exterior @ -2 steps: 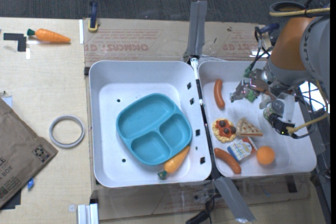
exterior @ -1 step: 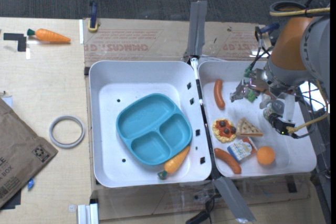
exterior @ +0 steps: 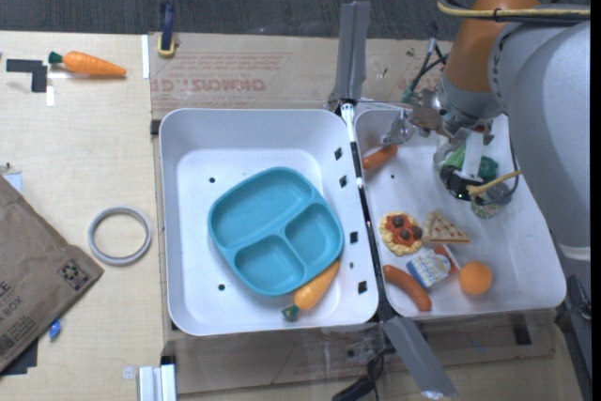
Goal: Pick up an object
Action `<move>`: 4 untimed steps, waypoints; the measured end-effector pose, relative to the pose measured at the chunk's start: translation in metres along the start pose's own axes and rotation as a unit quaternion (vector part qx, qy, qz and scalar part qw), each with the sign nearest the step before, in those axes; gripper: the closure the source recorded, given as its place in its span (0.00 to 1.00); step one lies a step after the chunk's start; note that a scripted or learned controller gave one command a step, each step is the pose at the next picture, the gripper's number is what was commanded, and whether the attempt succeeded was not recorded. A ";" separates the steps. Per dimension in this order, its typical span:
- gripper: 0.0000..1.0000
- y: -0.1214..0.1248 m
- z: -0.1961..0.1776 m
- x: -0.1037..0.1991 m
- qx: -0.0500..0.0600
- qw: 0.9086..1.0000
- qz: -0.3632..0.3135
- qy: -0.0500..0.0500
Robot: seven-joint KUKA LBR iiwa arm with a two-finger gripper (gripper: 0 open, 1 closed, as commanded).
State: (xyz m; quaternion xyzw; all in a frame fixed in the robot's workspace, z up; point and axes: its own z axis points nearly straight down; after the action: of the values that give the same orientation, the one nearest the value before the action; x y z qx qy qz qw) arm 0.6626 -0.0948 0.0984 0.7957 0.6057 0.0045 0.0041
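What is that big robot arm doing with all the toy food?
The robot arm is reaching into the right bin, trying to pick something up. Its end effector is low over the far side of that bin. Nearer lie a little pizza, a sandwich wedge, a sausage and an orange, all untouched. The left bin has a blue divided plate with a carrot by its rim.
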 end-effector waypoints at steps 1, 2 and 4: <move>0.00 0.017 0.005 -0.076 0.005 0.998 -0.059 -0.002; 0.00 -0.001 0.003 -0.109 0.007 0.998 -0.058 0.011; 0.00 -0.020 -0.020 -0.070 0.006 0.952 -0.306 0.000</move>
State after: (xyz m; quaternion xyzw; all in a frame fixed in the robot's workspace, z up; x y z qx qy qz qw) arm 0.6240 -0.1566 0.1175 0.5724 0.8200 -0.0002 0.0005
